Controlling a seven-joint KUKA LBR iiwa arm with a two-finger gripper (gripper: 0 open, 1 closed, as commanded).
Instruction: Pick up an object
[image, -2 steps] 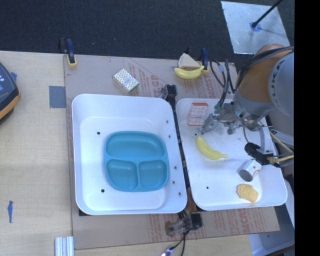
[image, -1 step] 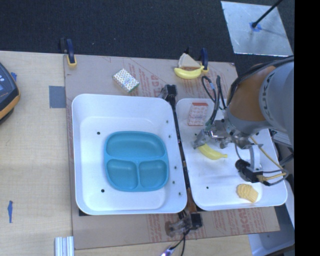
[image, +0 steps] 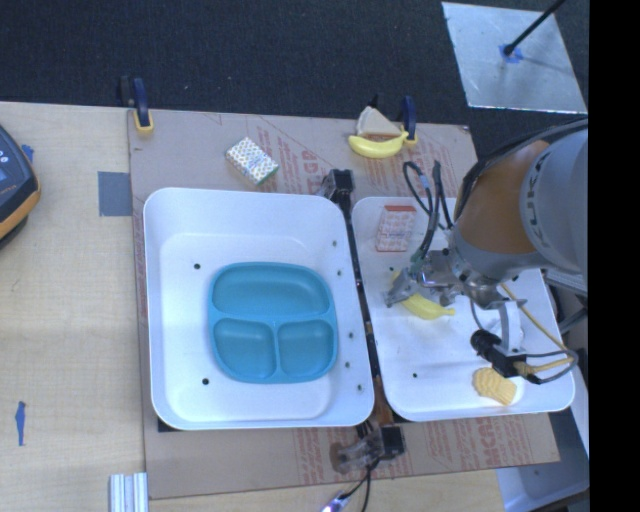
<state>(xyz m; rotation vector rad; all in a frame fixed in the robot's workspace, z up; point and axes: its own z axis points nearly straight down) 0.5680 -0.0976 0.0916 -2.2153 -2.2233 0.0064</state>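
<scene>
The grey arm with its orange band (image: 505, 205) reaches in from three o'clock and bends down over the right shallow white bin (image: 440, 395), its two-finger gripper (image: 412, 290) low at the bin's middle. Whether the fingers are apart or together cannot be told. A small yellow banana-shaped piece (image: 428, 308) lies just beside the gripper at its five o'clock. A pale yellow ridged block (image: 496, 385) sits at the bin's five o'clock corner, a red-and-white flat packet (image: 394, 228) at eleven o'clock. The left white bin (image: 170, 300) holds a blue sectioned plate (image: 272, 321).
</scene>
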